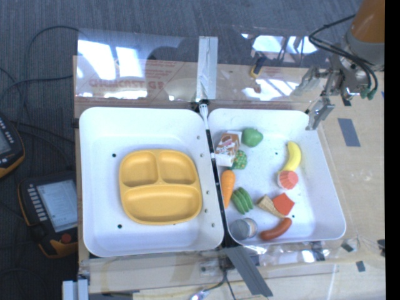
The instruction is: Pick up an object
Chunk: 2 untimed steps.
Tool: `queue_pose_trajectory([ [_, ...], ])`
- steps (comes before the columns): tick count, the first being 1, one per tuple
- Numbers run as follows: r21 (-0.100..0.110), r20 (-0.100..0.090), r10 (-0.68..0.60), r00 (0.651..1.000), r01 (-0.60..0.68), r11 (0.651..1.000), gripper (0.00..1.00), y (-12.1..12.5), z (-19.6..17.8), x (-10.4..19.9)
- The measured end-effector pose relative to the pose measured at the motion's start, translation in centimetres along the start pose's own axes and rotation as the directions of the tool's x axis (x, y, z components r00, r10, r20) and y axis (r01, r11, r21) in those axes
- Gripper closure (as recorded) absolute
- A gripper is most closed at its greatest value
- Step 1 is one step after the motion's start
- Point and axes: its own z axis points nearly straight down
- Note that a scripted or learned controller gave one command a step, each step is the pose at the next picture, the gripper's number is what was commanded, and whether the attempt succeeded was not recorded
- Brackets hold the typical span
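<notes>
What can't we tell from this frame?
- Gripper: small against bench clutter at the right bin's top corner; finger state unreadable.
- Arm: cut by the top-right edge.
- Snack packet: label too small.
- Metal can: blurred, contents unclear.

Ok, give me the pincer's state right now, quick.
Pincer: above the upper right corner of the right bin, nothing between its fingers; open or closed cannot be told.
</notes>
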Motion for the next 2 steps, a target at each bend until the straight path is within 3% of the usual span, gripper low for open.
queue_pose_trajectory([
  [1,0.002,-0.002,0.026,1.0,-0.026,1.0,0.0,-2.6,16.5,-0.1],
  [2,0.004,0.006,0.0,1.0,0.0,1.0,0.0,-2.6,19.4,3.7],
])
